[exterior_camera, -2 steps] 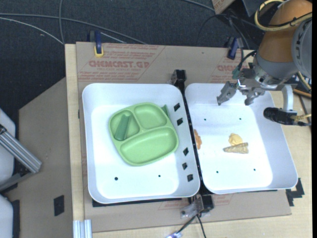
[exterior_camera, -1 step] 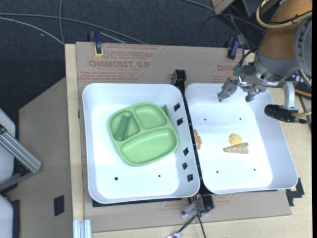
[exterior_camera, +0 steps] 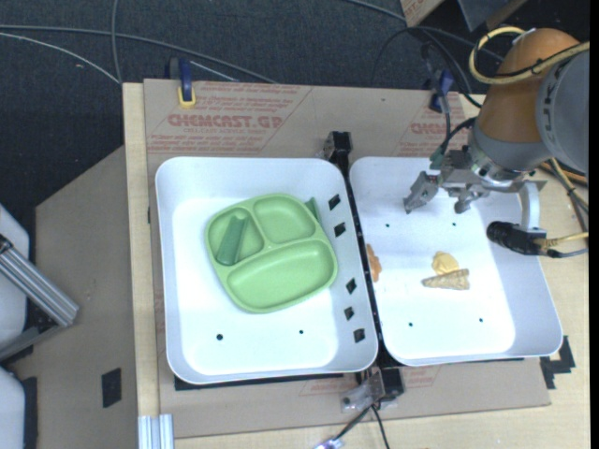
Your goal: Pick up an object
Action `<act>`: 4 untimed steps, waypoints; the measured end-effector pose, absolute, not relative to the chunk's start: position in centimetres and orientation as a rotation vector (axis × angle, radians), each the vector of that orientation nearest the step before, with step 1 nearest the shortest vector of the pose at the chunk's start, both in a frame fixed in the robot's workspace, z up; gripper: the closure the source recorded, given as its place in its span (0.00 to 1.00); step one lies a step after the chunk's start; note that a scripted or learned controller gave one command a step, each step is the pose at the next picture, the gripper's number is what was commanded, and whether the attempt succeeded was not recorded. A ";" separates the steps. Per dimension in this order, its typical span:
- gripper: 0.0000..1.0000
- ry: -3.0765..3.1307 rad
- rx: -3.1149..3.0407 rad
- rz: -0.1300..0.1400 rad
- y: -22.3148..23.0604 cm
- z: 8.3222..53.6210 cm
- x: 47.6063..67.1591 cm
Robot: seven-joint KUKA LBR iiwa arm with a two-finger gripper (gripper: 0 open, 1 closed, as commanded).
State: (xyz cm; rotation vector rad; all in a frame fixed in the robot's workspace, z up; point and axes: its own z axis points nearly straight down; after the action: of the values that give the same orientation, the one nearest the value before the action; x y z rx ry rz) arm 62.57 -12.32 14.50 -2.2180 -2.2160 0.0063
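Note:
My gripper (exterior_camera: pixel 435 202) hangs over the far part of the right bin (exterior_camera: pixel 524 330), open, with nothing between its fingers. A pale yellow and tan piece (exterior_camera: pixel 446 271) lies on the bin floor nearer the front, a short way below the gripper and apart from it. A small orange piece (exterior_camera: pixel 373 264) rests against the right bin's left wall. In the left bin (exterior_camera: pixel 187 344) sits a green divided plate (exterior_camera: pixel 276 274) with a dark green stick (exterior_camera: pixel 230 238) in its left compartment.
Black clips run down the divider between the bins (exterior_camera: pixel 348 251). A cardboard sheet (exterior_camera: pixel 234 115) lies under both bins, held by a clamp (exterior_camera: pixel 186 80) at the back left. Cables cross the dark floor behind.

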 end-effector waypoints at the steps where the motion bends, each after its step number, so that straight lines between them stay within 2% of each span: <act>1: 0.00 -2.217 -2.217 0.005 -12.1 10.2 62.5; 2: 0.00 -2.219 -2.219 0.003 -12.0 8.4 62.5; 3: 1.00 -2.221 -2.221 -0.002 -12.0 9.7 62.6; 4: 1.00 -2.224 -2.223 -0.005 -11.5 14.6 61.9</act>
State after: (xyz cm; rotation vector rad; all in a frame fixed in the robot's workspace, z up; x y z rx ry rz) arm 61.91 -11.48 14.62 -2.2231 -2.2240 -0.0046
